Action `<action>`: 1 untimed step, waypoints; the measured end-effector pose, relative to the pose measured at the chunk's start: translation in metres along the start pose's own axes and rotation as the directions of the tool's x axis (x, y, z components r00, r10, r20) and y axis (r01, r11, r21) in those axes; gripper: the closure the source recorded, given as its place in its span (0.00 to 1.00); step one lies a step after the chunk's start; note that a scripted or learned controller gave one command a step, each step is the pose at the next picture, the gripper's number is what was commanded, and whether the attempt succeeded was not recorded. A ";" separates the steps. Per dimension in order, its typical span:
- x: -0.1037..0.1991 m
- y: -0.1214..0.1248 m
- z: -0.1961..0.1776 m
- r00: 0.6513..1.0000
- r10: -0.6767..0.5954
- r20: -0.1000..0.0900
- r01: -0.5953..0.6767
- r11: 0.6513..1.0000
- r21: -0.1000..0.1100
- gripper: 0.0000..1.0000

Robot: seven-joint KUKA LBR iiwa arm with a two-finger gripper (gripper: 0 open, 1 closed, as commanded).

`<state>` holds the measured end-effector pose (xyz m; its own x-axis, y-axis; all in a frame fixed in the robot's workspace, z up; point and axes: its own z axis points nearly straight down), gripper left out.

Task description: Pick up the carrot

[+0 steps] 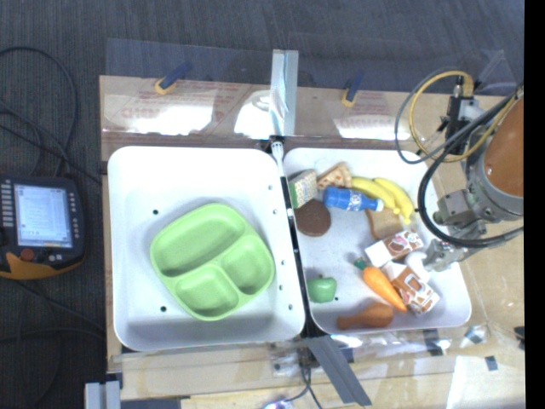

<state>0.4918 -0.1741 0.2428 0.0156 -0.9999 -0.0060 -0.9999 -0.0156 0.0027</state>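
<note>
Gripper [439, 254] hovers at the right bin's [460, 312] right edge, its grip state impossible to tell; the carrot [383, 287] lies inside that bin, just left of it.

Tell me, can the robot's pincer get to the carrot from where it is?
Probably yes. The carrot lies on top in the right bin, uncovered, and the pincer hovers just to its right. Small cartons crowd against it, which could spoil the grab.
</note>
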 end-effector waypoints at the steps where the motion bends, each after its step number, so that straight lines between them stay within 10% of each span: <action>1: -0.002 0.000 0.001 1.000 -0.003 0.002 0.003 1.000 -0.002 0.00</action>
<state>0.4919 -0.1725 0.2418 0.0188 -0.9998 -0.0083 -0.9998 -0.0189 0.0044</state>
